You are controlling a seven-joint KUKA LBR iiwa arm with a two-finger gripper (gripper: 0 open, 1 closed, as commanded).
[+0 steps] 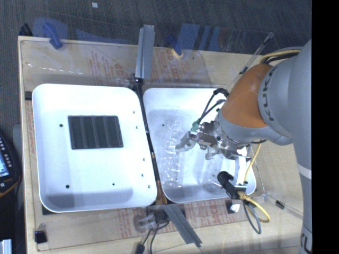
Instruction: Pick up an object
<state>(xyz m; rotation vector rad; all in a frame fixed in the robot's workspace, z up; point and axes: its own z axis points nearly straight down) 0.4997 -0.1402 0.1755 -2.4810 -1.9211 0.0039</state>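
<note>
pincer [186, 143] over clear plastic object [172, 157], right bin [159, 102]

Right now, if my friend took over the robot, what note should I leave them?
Claw: low over the right bin; whether it is open or shut cannot be told.
Things: a clear plastic object lies in the right bin, just beside the claw on the side toward the left bin. The left bin has a dark grille in its floor.
Done: the arm has reached in over the right bin.
Left: nothing can be seen gripped, so the pick-up is still to do.
</note>
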